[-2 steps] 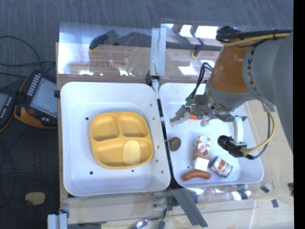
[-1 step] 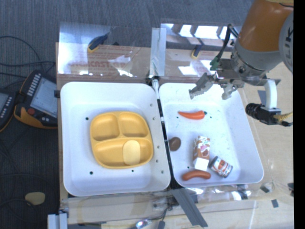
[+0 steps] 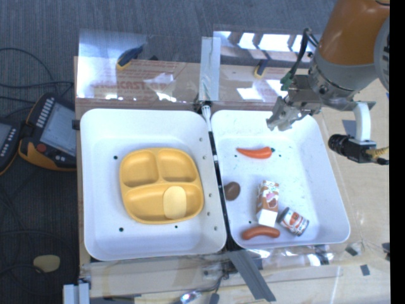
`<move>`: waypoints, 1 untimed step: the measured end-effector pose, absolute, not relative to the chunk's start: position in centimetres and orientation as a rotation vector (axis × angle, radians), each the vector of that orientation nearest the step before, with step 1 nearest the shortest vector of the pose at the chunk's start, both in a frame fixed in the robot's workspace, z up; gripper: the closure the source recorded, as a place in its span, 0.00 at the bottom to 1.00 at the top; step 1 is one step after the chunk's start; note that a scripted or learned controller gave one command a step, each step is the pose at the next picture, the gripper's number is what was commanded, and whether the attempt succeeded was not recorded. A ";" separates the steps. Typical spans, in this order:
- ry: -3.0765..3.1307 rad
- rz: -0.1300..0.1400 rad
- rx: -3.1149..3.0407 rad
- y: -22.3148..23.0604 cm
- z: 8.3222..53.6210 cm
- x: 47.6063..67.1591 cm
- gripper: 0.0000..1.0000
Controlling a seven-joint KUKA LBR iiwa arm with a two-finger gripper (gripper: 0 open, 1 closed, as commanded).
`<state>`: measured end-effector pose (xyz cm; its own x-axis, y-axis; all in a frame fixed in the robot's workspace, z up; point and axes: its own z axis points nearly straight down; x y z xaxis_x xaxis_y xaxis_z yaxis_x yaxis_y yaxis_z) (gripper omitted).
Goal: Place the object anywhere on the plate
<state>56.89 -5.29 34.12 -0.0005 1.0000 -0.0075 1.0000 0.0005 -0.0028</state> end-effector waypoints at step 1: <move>2.225 -0.006 2.222 -1.6 18.2 56.9 1.00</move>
